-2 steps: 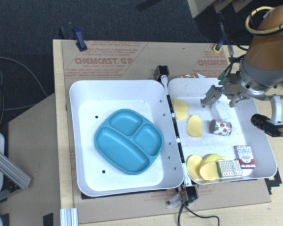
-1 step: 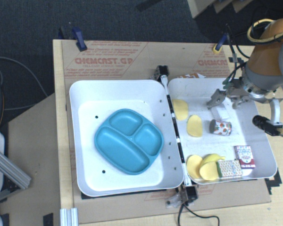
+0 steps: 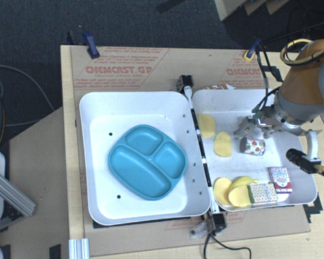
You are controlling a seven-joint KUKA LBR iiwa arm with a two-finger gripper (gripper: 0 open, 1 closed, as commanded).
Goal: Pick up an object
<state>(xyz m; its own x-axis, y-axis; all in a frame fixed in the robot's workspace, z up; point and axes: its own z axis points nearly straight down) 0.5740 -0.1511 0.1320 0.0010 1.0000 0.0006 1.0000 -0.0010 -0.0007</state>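
Two shallow white bins sit side by side on the bench as we look down from above: the left bin [image 3: 92, 144] holds a blue divided plate [image 3: 146, 161] lying flat near its middle, while the right bin [image 3: 243, 99] carries a scatter of small items. We see the grey arm [image 3: 305, 85], orange band above its wrist, reaching in from the right, with the gripper [image 3: 252, 131] lowered over the upper middle of the right bin. Just beneath its tip lies a small white cup with red markings [image 3: 253, 147], tipped on its side; whether the fingers touch it, or whether they are spread or closed, we cannot tell from this angle. Two pale yellow pieces [image 3: 207, 125] [image 3: 223, 144] rest to the left of the cup, near the wall between the bins. Along the near edge we see more yellow pieces [image 3: 230, 191] clustered against a green-edged packet [image 3: 263, 193], with a small red-and-white carton [image 3: 279, 178] just beside it.
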